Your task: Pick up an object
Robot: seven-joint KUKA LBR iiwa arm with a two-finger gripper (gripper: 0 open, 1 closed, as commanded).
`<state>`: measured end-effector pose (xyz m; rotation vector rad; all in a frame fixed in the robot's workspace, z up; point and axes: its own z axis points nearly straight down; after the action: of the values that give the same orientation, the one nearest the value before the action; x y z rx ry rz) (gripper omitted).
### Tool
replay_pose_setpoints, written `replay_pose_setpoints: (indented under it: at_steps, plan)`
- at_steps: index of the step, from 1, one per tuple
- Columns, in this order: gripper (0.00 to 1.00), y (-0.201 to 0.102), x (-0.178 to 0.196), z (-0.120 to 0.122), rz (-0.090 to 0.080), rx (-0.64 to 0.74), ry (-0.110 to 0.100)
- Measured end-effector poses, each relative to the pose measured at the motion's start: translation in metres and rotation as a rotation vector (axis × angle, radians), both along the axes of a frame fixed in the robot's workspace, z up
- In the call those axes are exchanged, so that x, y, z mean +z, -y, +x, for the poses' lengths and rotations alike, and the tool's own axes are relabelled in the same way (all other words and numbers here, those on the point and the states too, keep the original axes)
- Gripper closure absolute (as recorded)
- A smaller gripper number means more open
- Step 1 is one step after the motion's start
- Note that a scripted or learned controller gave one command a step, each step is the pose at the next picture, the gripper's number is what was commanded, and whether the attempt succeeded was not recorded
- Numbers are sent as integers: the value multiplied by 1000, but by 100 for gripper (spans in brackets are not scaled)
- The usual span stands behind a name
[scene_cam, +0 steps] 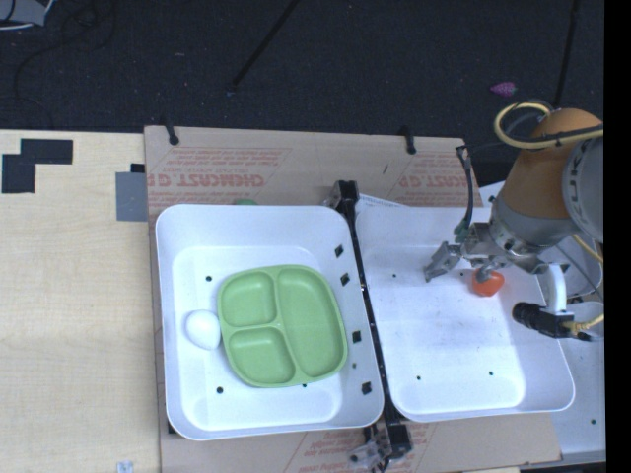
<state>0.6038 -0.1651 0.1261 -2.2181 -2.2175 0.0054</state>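
Observation:
A small orange-red object (486,283) lies in the right bin (463,382), near its far right side. My gripper (446,260) hangs low over that bin, just left of the orange-red object and close beside it; I cannot see whether they touch. The arm's orange band (542,166) rises behind it at the right. In the left bin (187,235) a green three-compartment plate (281,323) lies flat, and a white egg-shaped object (202,328) rests against the plate's left edge.
A black divider (360,304) runs between the two bins. Brown cardboard (296,170) lies under and behind the bins. A pale wooden bench top (69,304) extends to the left.

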Motion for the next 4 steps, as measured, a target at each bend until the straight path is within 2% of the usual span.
replay_pose_setpoints:
  at_steps: [1, 2, 4]
  plan:
    - [100, 1, 13, 1, 0, -1, 2]
    - [100, 3, 77, 0, -2, 1, 10]
    - [100, -3, 171, 3, -2, 2, 9]
